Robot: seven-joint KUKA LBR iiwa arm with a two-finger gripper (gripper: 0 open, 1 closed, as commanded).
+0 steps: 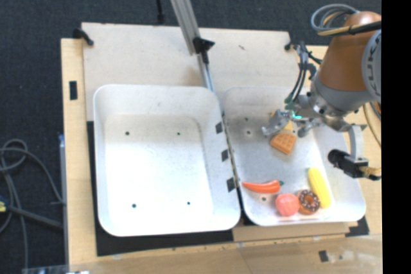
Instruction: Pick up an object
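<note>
Gripper (284, 123) hangs low over the right bin (247, 106), directly above an orange waffle-like wedge (283, 142) that lies near the bin's middle; the wedge sits just under the gripper's tip, at its 6 o'clock, but I cannot tell whether it is touched or held, and the gripper's state cannot be made out. From the wedge, an orange carrot-shaped piece (262, 187) lies at 7 o'clock, a pink round toy (288, 205) at 6 o'clock, a brown doughnut (309, 201) just beside the pink toy at its 3 o'clock, and a yellow corn-like piece (319, 187) at 4 o'clock. The arm (343, 70) stands at the gripper's 2 o'clock. The left bin (115, 99) lies at 9 o'clock on the table (135, 54).
</note>
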